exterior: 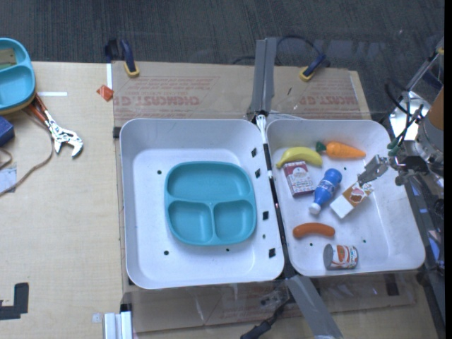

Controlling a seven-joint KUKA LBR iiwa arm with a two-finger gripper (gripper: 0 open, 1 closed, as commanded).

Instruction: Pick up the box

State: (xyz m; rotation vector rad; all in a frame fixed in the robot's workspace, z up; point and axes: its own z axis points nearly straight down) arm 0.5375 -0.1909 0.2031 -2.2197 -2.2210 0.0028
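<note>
— Camera view: where's the box (299, 178)?
— In the right bin (395, 253), toward its left wall, flat beside the blue bottle (325, 191), under the banana (299, 156).
— And the fingers (372, 169)?
— Slightly parted near the right edge, gripping nothing, just above a small carton (351, 200).

- This looked like a robot lab or a workshop, not a home.
- Two shallow white plastic bins (134, 210) sat side by side on a flat brown cardboard sheet (212, 90) held down by clamps (127, 58).
- A shiny metal wrench (63, 136) lay on the pale wooden bench (56, 224).
- Pretend food sat in one bin, like a small yellow toy banana (298, 155) and a little orange toy carrot (342, 150).
- The floor was dark grey carpet (212, 13).
</note>
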